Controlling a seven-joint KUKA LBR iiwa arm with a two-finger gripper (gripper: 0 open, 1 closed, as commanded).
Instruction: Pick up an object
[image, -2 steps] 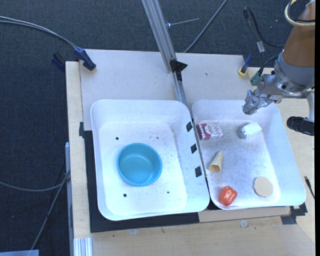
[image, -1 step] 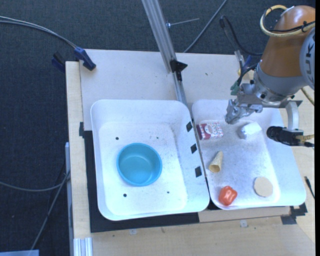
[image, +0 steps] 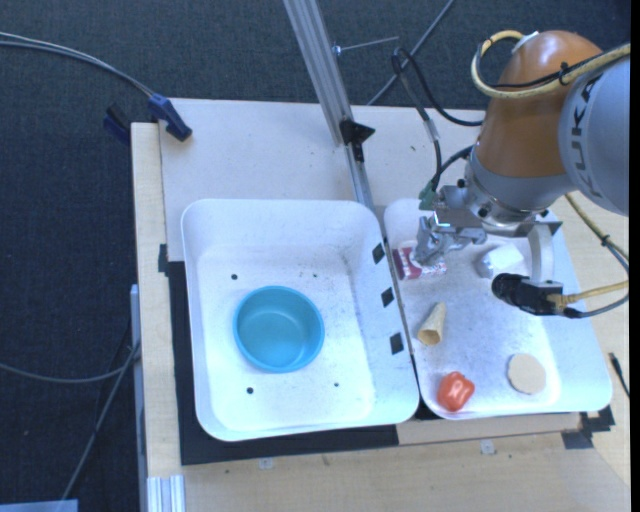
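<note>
Camera view: claw (image: 432, 250) low in right bin (image: 590, 385) (far-left corner), red-white packet (image: 407, 263) touching its left side; can't tell claw's spread. Cone (image: 431, 323) lies nearer the camera.

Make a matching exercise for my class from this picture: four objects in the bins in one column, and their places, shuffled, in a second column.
Objects
1. blue bowl
2. cone
3. red-orange item
4. tan disc

Places
A. right bin, front edge, near the divider
B. left bin
C. right bin, front right area
D. right bin, centre-left, beside the divider

Pairs: 1-B, 2-D, 3-A, 4-C
</note>
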